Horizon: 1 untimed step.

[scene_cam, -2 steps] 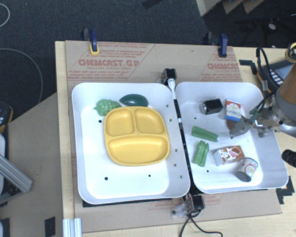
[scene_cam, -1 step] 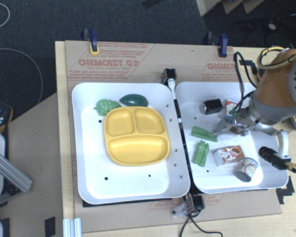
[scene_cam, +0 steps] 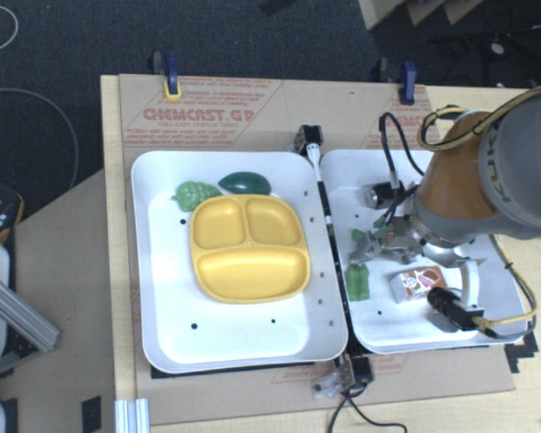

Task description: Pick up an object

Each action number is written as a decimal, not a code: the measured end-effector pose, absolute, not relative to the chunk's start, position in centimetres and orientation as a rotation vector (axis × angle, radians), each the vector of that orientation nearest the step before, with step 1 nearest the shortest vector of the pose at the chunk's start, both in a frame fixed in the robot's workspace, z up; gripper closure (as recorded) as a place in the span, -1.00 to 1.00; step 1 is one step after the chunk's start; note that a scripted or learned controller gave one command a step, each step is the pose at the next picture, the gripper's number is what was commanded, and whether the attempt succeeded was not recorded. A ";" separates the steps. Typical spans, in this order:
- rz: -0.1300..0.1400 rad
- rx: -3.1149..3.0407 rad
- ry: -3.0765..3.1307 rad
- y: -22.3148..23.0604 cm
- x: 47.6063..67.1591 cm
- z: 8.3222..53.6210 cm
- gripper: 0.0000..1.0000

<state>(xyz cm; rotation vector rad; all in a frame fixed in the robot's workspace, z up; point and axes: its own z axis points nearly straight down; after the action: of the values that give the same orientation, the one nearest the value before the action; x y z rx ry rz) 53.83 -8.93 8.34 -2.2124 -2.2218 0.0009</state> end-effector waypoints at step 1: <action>-0.008 -2.217 -2.229 -3.7 49.7 19.0 -1.00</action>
<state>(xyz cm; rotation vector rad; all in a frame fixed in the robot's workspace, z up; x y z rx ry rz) 49.67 -3.75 19.00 -2.2170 -2.2295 -0.0075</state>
